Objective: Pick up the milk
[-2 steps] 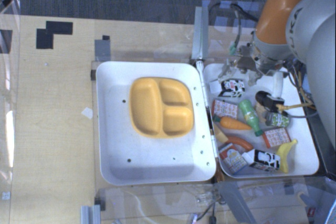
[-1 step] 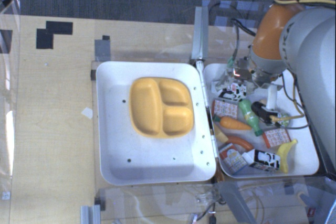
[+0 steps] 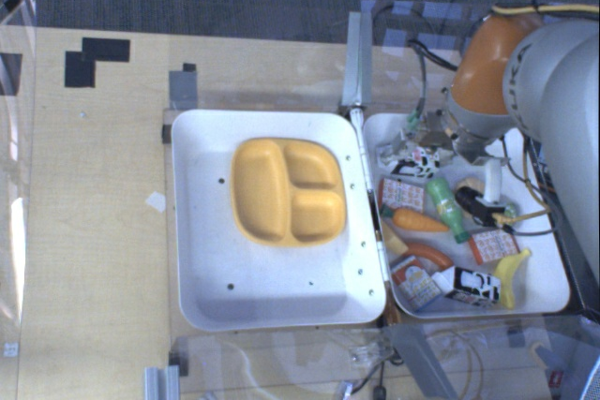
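Reaching in from right, grey arm [image 3: 553,80] hangs over right bin [image 3: 560,295]. Left bin [image 3: 197,229] well left of gripper, holds yellow divided tray [image 3: 286,190]. Gripper [image 3: 427,138] low at right bin's far left corner; fingers' state: cannot tell. Cow-print milk carton [image 3: 414,167] just below gripper, contact unclear. Second cow-print carton [image 3: 476,285] at near edge, well apart. Green bottle [image 3: 446,207], carrot [image 3: 419,220] between.

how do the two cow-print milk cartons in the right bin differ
The upper milk carton lies near the right bin's far left corner, just under the gripper; the lower milk carton lies along the near edge beside the banana. The upper one looks shorter and partly hidden; the lower one shows its full length. Both are black-and-white patterned.
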`<act>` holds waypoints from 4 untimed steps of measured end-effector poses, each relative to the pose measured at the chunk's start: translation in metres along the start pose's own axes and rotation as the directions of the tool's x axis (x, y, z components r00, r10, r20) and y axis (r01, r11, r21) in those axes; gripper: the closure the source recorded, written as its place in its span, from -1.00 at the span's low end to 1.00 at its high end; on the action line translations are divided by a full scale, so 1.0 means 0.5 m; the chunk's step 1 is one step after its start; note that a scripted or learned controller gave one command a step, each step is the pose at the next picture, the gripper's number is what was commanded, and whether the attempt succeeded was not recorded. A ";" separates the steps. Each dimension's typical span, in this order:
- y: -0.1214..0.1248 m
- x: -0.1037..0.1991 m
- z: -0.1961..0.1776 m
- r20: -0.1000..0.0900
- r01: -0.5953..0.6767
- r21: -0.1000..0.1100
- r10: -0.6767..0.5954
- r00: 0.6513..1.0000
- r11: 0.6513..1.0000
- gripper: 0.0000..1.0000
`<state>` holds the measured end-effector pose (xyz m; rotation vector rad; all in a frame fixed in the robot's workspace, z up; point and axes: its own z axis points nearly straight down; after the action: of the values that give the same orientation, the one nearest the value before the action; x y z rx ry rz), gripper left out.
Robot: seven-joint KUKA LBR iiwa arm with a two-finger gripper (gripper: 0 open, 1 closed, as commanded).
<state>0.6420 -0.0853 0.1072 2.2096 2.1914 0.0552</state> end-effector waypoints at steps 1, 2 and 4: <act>0.070 -0.032 -0.263 0.008 -0.038 0.041 0.038 0.999 0.998 -1.00; 0.014 -0.034 -0.031 0.004 0.056 0.016 -0.056 0.998 0.998 -1.00; 0.071 -0.011 0.001 -0.001 0.284 0.027 -0.284 0.959 0.959 -1.00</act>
<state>0.6774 -0.0912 0.1081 1.8807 2.4957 0.0156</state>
